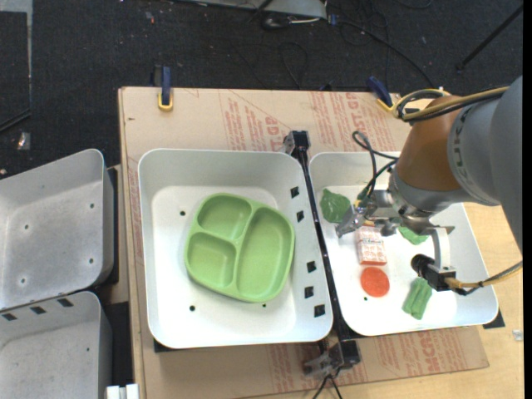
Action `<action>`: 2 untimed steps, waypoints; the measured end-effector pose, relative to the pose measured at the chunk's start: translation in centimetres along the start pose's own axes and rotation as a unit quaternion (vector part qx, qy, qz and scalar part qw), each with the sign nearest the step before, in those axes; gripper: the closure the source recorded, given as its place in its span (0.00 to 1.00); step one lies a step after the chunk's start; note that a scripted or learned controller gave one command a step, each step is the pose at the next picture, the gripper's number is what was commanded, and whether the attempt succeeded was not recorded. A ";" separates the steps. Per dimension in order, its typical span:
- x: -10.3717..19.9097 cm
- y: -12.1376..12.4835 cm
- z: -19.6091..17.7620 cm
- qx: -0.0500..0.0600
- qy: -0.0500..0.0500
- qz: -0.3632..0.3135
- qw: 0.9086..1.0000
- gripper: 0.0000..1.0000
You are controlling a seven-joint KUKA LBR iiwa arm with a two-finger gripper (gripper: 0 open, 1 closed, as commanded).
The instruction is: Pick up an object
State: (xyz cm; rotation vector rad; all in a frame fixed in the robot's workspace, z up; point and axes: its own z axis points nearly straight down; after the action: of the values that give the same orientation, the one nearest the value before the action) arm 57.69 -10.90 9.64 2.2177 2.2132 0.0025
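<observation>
The right bin [465, 310] holds several small objects. A red and white packet [371, 248] lies near its middle, with a red-orange disc [376, 282] just in front of it. A green block [417, 298] sits at the front right, and a green leaf-shaped piece [335, 204] lies by the left wall. Another green piece [411, 234] peeks out beneath the wrist. My gripper [371, 219] hangs low over the bin, directly behind the packet's far end. The wrist hides the gripper's tip.
The left bin [158, 306] carries a light green divided plate [241, 246]. A black divider [314, 223] runs between the two bins. A black cable fitting [426, 267] hangs from the arm over the right bin. Grey trays [50, 223] lie off the bench at the left.
</observation>
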 end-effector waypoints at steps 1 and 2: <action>-0.1 0.2 -1.2 -0.005 -0.002 0.001 1.000 1.00; 0.7 0.2 -5.8 0.002 0.002 -0.002 1.000 1.00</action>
State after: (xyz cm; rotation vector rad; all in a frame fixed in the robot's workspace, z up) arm 57.83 -10.22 15.46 2.2169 2.2230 0.0028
